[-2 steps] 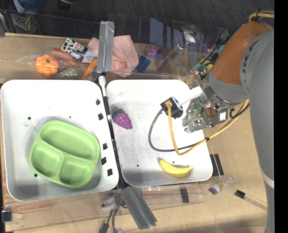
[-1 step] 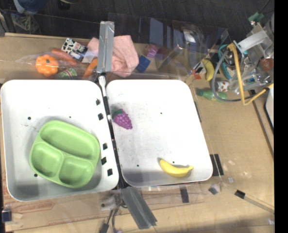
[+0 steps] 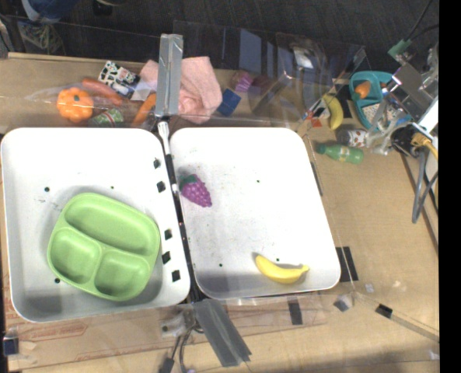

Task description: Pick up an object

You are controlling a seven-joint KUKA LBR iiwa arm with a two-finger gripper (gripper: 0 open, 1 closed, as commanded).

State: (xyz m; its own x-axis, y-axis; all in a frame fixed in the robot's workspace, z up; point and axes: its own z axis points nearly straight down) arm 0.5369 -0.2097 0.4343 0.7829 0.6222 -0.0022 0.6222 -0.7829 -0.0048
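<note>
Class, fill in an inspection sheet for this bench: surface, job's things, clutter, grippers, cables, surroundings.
Surface: wooden bench bearing left bin and right bin.
Job's things: banana and purple grapes in right bin; green divided plate in left bin.
Clutter: toy foods and pink cloth behind the bins.
Grippers: nothing seen.
Cables: some at the right edge.
Surroundings: a person's feet beyond the bench.

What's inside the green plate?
The green plate in the left bin has three compartments, and they look bare. Whatever lies under the plate is covered.
</note>
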